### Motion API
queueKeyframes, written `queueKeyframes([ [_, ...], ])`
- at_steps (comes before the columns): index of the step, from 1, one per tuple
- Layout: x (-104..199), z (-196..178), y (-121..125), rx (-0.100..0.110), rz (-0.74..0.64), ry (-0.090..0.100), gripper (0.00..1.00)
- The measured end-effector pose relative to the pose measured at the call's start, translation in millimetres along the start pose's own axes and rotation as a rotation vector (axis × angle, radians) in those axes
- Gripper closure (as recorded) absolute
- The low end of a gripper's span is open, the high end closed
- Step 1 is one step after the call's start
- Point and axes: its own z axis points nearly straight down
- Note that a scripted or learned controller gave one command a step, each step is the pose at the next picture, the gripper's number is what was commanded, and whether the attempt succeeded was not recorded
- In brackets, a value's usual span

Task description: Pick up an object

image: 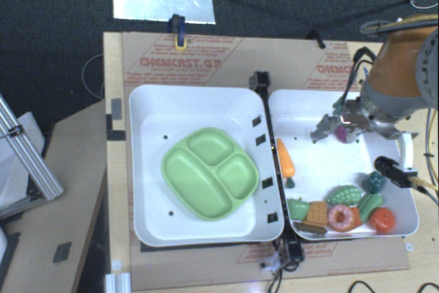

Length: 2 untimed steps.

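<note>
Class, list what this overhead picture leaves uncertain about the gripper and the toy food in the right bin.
- Gripper: whether it grips the purple item; wrist hides it.
- Purple item's identity: mostly covered.
- Teal toy: partly behind the black fitting.
- Piled food beneath the donut: overlapping.

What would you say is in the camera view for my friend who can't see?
A robot arm reaches into the right bin, above toy food: carrot, donut, tomato. The left bin holds a green plate.
</note>
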Motion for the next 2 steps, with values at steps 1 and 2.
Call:
queueKeyframes([
  [1, 9.8, 50.3, -2.4, -0.001, 0.0, 0.0, 0.0],
  [2, 10.3, 90.9, -2.2, 0.001, 0.0, 0.001, 0.0],
])
